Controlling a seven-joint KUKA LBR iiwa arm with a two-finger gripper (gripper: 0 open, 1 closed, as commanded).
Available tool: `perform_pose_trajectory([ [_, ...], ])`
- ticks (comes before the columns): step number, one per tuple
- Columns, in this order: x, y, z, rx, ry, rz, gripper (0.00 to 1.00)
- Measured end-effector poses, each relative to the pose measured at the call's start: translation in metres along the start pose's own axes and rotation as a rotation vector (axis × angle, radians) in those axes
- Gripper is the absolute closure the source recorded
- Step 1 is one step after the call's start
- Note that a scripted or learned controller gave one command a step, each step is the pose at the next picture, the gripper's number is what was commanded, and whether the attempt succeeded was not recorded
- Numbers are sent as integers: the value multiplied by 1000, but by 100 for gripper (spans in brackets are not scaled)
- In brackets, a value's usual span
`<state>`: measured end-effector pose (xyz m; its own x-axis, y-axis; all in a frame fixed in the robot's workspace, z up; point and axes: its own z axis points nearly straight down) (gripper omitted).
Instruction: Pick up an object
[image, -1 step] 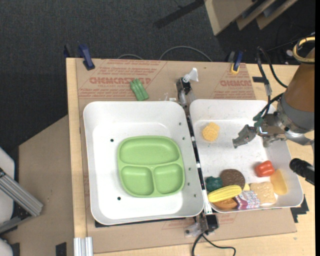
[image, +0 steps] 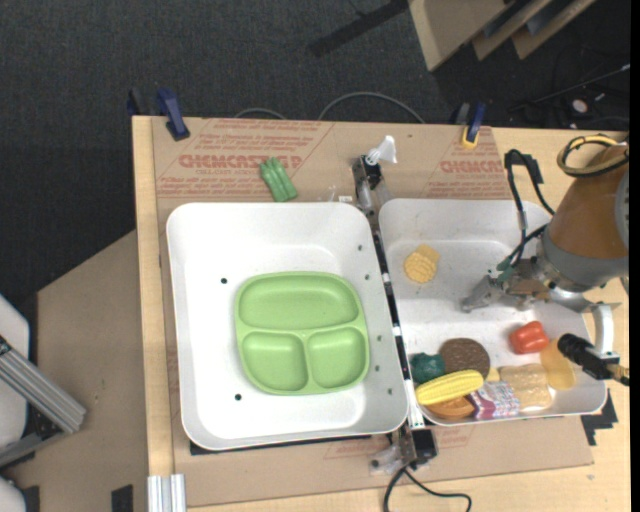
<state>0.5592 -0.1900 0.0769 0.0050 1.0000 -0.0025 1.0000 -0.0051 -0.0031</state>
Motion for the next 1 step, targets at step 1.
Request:
perform_pose_trajectory([
  [1, -29, -40, -8, 1, 6, -3, 0],
])
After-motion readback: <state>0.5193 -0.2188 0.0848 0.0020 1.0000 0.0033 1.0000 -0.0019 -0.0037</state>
